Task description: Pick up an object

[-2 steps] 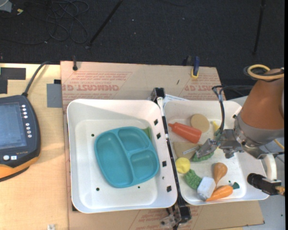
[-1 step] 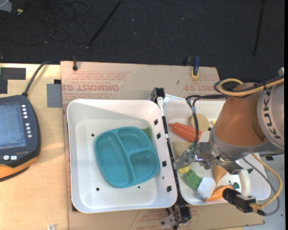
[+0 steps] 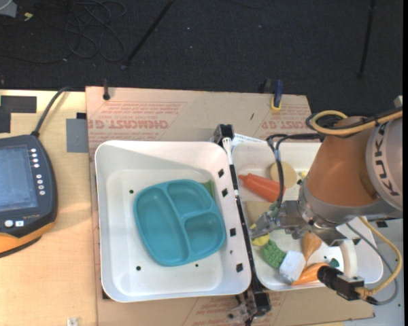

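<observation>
My gripper (image 3: 277,217) hangs low over the middle of the right bin (image 3: 306,151), with the arm's orange band and wrist covering much of that bin. Just left of and below it lie a yellow piece (image 3: 260,239) and a green knobbly object (image 3: 273,253). A red-orange elongated object (image 3: 259,185) and a beige round object (image 3: 284,173) lie behind the gripper. A white and grey object (image 3: 292,266) and orange pieces (image 3: 311,246) sit near the bin's front, under the wrist. I see nothing clearly held.
The left bin (image 3: 115,182) holds a teal divided plate (image 3: 180,221). A black divider with clips (image 3: 232,202) runs between the bins. A tablet-like pendant (image 3: 13,182) lies on the bench at far left. Cardboard (image 3: 190,114) lies under both bins.
</observation>
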`<state>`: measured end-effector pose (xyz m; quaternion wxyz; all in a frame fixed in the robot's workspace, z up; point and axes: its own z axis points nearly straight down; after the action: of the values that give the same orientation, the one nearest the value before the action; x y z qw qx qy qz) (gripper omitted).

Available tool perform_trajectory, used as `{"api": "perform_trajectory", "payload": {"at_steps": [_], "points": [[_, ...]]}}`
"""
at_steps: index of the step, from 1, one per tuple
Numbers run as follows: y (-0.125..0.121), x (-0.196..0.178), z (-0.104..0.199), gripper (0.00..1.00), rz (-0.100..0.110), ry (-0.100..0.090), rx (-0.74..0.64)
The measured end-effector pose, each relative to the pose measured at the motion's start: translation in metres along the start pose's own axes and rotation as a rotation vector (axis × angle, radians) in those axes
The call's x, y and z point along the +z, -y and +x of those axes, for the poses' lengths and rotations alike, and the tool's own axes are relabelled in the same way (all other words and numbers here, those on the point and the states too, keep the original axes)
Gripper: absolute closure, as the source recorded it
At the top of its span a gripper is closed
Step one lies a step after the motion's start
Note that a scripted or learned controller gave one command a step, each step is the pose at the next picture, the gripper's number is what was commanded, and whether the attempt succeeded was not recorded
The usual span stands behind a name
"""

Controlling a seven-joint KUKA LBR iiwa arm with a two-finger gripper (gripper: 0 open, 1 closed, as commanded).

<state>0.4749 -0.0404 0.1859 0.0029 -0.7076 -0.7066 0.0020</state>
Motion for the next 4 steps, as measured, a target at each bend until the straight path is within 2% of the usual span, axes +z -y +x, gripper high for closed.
{"api": "perform_trajectory", "payload": {"at_steps": [1, 2, 3, 4], "points": [[0.0, 0.0, 0.001, 0.0, -0.001, 0.0, 0.002], [-0.002, -0.115, 0.019, 0.0, -0.013, 0.001, -0.004], [0.002, 0.006, -0.006, 0.0, 0.011, 0.0, 0.002], [0.0, 0.0, -0.006, 0.0, 0.0, 0.0, 0.001]]}}
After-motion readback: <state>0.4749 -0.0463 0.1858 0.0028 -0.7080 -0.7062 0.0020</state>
